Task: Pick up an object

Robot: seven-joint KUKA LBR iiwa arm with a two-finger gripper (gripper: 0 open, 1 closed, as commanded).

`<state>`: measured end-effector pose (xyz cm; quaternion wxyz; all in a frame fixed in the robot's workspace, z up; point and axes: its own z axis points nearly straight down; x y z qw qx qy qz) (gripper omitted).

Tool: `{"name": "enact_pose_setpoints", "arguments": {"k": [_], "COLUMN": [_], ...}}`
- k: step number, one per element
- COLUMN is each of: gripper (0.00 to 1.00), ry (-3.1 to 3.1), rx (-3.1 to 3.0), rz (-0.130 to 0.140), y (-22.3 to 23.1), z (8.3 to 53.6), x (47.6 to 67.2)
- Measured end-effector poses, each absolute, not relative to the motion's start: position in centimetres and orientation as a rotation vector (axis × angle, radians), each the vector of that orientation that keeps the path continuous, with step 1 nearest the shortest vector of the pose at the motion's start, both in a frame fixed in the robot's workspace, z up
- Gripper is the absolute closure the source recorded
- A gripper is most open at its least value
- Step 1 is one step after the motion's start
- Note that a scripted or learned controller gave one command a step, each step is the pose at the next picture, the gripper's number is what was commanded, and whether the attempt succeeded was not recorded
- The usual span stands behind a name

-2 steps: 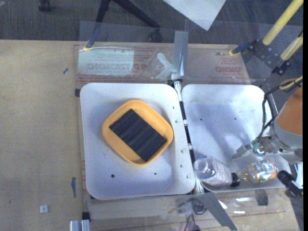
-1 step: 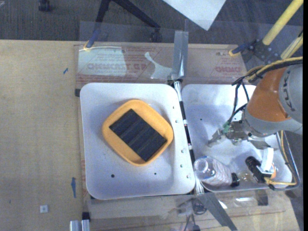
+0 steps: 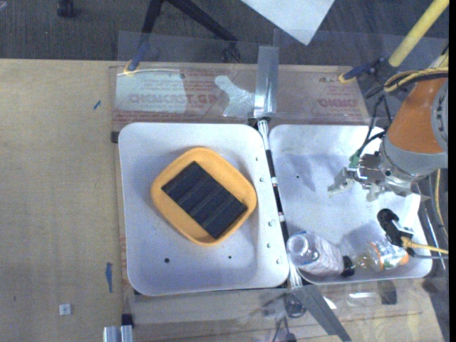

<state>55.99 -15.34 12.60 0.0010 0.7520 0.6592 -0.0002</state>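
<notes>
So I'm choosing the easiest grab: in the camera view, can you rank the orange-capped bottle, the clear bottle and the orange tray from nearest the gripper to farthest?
1. Orange-capped bottle, right bin's near edge, below the gripper.
2. Clear bottle, right bin's near-left corner.
3. Orange tray, in the left bin, farthest.

The scene is being lit evenly and brightly from above, and the two shallow white plastic bins are being washed out almost to pure white. Soft shadows are being cast faintly inside the right bin. Fine detail is being blurred throughout.
</notes>
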Motion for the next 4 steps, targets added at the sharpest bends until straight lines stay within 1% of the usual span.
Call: {"name": "enact_pose_setpoints", "arguments": {"k": [1, 2, 3, 4], "gripper": [0.00, 0.00, 0.00, 0.00], "ry": [2.157, 2.051, 2.133, 1.869], "rx": [2.287, 2.379, 2.301, 2.525], "rz": [-0.002, -0.001, 0.008, -0.002], "y": [-10.4, -16.0, -18.5, -11.6], "z": [10.3, 12.4, 8.8, 13.4], "x": [47.8, 53.4, 48.7, 48.1]}}
